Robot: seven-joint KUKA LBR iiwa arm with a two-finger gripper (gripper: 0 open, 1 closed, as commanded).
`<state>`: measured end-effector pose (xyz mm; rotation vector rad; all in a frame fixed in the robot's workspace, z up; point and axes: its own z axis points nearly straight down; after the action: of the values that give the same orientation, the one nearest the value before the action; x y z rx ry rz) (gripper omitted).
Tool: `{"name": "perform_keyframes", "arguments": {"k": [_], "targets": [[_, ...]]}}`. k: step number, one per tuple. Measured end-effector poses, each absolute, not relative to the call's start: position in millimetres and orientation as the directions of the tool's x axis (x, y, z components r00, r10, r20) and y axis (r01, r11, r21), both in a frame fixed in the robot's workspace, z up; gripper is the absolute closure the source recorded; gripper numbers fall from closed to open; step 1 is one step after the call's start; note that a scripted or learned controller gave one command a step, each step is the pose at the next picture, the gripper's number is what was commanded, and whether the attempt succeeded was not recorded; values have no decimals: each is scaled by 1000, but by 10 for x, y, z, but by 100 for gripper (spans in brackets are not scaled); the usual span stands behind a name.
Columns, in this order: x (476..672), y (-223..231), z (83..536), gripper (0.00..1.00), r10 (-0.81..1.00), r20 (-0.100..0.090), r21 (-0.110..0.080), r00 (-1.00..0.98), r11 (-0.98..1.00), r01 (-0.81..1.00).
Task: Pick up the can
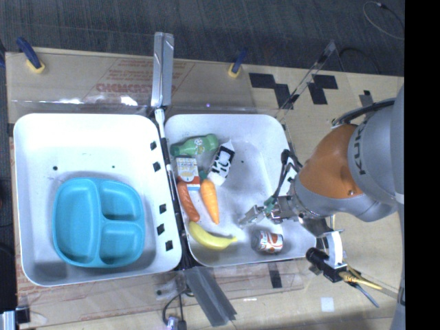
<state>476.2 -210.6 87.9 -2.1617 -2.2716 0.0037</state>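
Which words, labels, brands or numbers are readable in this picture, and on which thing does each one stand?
"KU": white letters, cut off, on the grey arm.
Red print on the board behind the bins: appears mirrored, too blurred to read.
Black-and-white carton: large black marks, not readable.
Small packet: label too small to read.
Can: print blurred, unreadable.

Bright even overhead light, glare on the white bins (41,143), soft shadows, slight blur.
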Motion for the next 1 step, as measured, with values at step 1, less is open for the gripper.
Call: {"name": "perform_keyframes", "arguments": {"k": [1], "targets": [[4761, -2108, 880, 0, 998, 2, -5, -66, 66, 998]]}}
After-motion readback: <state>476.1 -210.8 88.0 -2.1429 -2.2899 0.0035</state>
